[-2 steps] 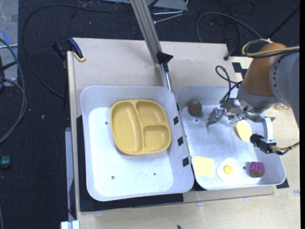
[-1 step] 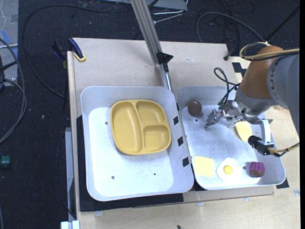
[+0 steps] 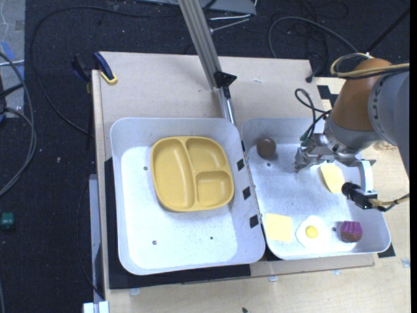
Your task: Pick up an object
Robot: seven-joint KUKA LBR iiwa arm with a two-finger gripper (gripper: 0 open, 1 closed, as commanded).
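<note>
Camera view, looking down: two white bins side by side on the wooden surface (image 3: 163,77). Left bin (image 3: 130,240) carries a yellow divided plate (image 3: 193,173), lying flat at its centre. Right bin (image 3: 287,132) holds the loose items, spread apart so each can be approached alone: brown ball (image 3: 266,148) upper left, pale yellow wedge (image 3: 331,177) at right, yellow slice (image 3: 279,227), fried egg (image 3: 312,232) and purple piece (image 3: 350,231) along the lower edge. Hand (image 3: 305,158) hangs low over bare bin floor between ball and wedge; nothing visibly held. Whether it is spread or closed: cannot tell. Likely targets: ball or wedge, both near.
</note>
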